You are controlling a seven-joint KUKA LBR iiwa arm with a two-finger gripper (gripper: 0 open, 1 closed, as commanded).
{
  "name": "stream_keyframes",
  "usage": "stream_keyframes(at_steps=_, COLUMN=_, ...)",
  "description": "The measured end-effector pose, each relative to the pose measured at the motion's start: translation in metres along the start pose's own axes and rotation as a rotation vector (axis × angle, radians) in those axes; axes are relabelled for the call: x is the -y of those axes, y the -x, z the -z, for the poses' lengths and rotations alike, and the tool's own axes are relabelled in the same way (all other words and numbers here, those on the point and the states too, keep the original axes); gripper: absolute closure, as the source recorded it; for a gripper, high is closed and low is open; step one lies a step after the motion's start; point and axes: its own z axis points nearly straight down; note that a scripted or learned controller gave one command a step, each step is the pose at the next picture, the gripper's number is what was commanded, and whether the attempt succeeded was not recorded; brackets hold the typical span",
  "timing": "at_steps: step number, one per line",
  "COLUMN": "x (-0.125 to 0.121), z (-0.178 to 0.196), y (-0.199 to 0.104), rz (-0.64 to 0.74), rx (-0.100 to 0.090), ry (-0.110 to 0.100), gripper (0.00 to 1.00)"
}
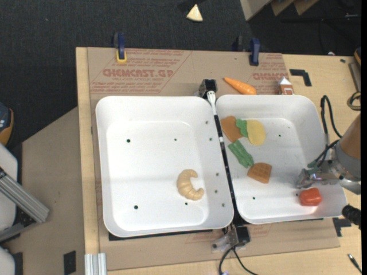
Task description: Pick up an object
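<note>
Two white bins: left bin [109, 153], farther from my jaws, one croissant [190, 185]; right bin [298, 110], under them, five items, including one red piece [310, 197] just beside. One carrot [239, 86] beyond the bins; two blue clamps [120, 42].

left bin [114, 153] open around croissant [191, 185], right bin [298, 110] centre crowded with food pieces [246, 145]

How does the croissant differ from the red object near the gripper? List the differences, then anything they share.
The croissant is pale tan and curved; the red object is red and blocky. The croissant lies in the left bin, the red object in the right bin. The croissant looks larger and lies far from the gripper. Both rest on bin floors.
</note>
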Motion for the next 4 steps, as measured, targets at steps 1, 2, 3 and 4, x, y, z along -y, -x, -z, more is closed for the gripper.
stream_keyframes(at_steps=1, x=-0.114, z=0.126, y=-0.002, rz=0.010, rx=0.011, ry=0.027, gripper=1.00)
stream_keyframes(at_steps=2, x=-0.022, z=0.062, y=-0.003, rz=-0.002, rx=-0.002, ry=-0.006, gripper=1.00)
stream_keyframes(at_steps=3, x=-0.001, z=-0.003, y=-0.020, rz=0.001, rx=0.000, ry=0.001, gripper=1.00)
stream_keyframes(at_steps=4, x=-0.104, z=0.084, y=-0.088, rz=0.014, rx=0.005, ry=0.020, gripper=1.00)
